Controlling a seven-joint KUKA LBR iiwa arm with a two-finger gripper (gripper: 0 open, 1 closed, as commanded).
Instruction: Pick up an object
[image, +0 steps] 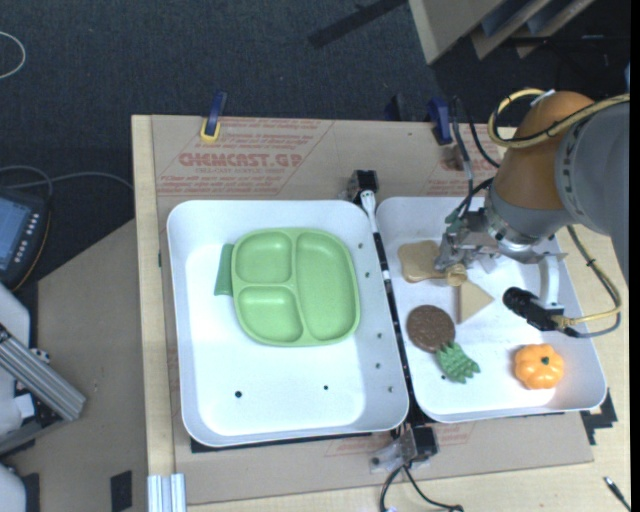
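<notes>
A: Starting at the left of the frame, we see the wide shallow white left bin (200, 330), and in it the light-green plastic tray with three compartments (297, 285), lying flat near the bin's upper middle. Nothing is on it.

B: Moving right, past the divider, we come to the white right bin (590, 385). In its upper left lies a flat tan bread-like piece (418, 260), and just right of that a pale tan wedge (476, 299). Below them sit a round brown cookie-like disc (430, 326), a small green leafy toy (458, 362) touching its lower edge, and an orange toy pumpkin (538, 367) in the lower right corner.

A: And the gripper (456, 262)?

B: It hangs low over the tan piece's right end, at the upper middle of the right bin. We cannot tell whether it is spread or closed.

A: So how far along are we?

B: We judge that nothing is lifted yet; every object rests on the bin floor. The grasp and the lift both remain.
</notes>
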